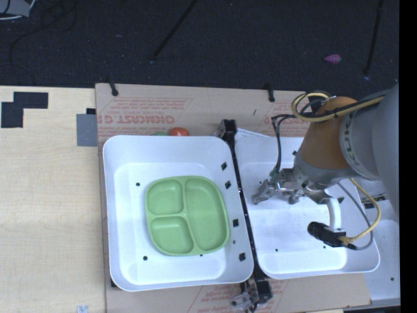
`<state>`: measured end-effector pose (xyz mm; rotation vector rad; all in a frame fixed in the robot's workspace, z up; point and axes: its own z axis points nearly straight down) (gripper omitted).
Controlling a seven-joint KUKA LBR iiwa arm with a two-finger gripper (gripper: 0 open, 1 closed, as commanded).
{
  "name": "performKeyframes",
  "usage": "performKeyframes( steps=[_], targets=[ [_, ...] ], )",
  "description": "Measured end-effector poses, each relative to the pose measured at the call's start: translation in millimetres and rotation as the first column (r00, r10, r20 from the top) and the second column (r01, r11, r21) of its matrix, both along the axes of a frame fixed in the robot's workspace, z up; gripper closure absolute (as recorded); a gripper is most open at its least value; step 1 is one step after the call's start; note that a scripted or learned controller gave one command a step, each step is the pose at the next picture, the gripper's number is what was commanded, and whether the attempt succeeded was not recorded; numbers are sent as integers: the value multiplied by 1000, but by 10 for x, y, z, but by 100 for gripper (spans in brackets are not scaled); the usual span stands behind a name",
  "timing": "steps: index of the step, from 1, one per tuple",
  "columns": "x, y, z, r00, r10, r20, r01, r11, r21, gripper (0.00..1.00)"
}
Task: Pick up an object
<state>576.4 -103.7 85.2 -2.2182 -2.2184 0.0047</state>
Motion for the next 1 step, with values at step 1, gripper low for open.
performKeyframes(
  steps=[1],
  targets=[
    [3, -12, 123, 1000, -4, 1, 4, 1000, 0, 100]
  ],
)
